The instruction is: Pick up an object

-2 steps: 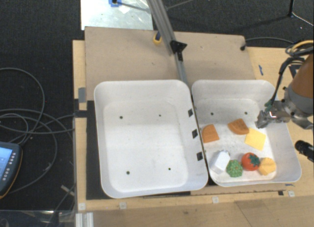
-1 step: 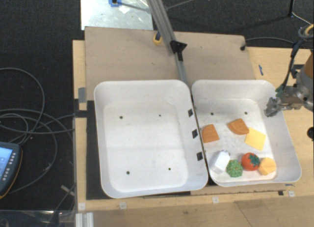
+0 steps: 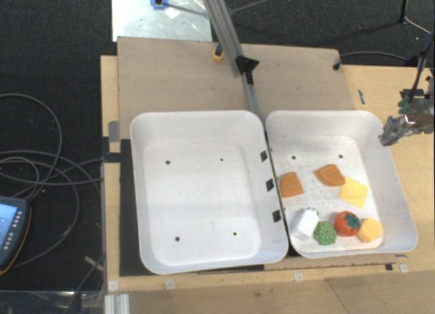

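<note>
- The gripper (image 3: 394, 131) sits at the right edge of the view, over the far right rim of the right bin (image 3: 319, 124). Whether it is wide or narrow I cannot tell; nothing shows in its grasp.
- All the objects lie in the right bin: two orange wedges (image 3: 291, 184) and (image 3: 330, 175) mid-bin, a yellow block (image 3: 354, 192) just right of them, and along the near wall a white piece (image 3: 306, 221), a green piece (image 3: 325, 233), a red piece (image 3: 346, 223) and an orange cube (image 3: 370, 230).
- The left bin (image 3: 204, 190) holds no objects that I can see.
- Risk: the near-row pieces sit touching or just beside one another, so a descent there may catch two at once or shove a neighbour aside.
- Risk: the orange cube lies close to the near right wall; the gripper could strike the rim.
- Risk: the flat wedges offer little height, so a grasp may slip off.
- The yellow block, a little apart from the rest, looks the safer target.
</note>
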`<state>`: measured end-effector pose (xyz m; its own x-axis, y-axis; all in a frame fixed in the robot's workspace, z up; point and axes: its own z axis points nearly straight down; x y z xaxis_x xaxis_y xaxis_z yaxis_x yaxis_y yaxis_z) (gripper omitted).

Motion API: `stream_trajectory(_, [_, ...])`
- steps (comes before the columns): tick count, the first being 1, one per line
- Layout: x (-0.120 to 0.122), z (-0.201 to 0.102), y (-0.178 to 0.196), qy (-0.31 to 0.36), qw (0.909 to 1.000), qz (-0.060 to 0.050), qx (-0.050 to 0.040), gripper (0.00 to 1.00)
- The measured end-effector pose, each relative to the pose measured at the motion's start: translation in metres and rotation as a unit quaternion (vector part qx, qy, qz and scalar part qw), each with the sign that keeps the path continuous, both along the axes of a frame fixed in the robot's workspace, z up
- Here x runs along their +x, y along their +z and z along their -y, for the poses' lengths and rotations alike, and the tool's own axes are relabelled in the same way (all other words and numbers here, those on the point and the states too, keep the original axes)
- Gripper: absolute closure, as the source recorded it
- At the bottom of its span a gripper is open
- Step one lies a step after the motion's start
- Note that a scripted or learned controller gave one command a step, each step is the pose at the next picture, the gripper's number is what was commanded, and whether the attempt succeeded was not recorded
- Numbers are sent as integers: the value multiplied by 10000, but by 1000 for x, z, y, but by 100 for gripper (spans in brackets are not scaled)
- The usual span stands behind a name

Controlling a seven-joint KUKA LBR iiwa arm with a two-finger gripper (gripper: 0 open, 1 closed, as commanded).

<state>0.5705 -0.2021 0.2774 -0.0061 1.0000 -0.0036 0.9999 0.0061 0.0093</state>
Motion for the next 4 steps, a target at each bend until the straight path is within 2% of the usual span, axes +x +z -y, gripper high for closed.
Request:
stream_trajectory(2, [19, -115, -5, 24, 10000, -40, 30, 100])
stream_trajectory(4, [22, -215, -11, 19, 10000, -42, 28, 100])
